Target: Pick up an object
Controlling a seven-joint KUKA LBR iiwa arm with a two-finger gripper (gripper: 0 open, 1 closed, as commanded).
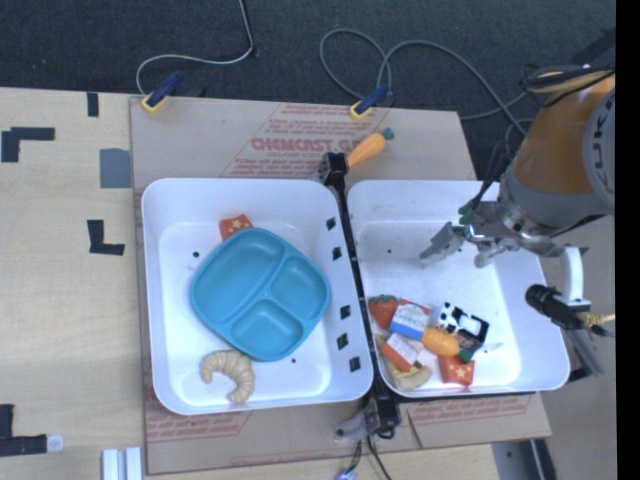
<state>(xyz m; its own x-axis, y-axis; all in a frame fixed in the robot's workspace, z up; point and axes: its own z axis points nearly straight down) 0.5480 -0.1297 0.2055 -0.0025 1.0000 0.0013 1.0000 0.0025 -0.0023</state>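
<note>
we see the metal two-finger gripper [462, 245] spread wide and holding nothing, poised over the bare upper part of the shallow white right bin [400, 206]. the heap of small colourful toy foods [425, 340] lies below it, ungrasped; picking remains.

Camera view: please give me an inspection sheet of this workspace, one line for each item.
Surface: cardboard sheet under two white bins, on a wooden bench.
Job's things: left bin holds a blue divided plate, a croissant and a red piece; right bin holds a pile of small toys near its front.
Clutter: toy carrot on the cardboard.
Gripper: gripper open, above the right bin, holding nothing.
Cables: cables behind the bins.
Surroundings: dark floor.
</note>
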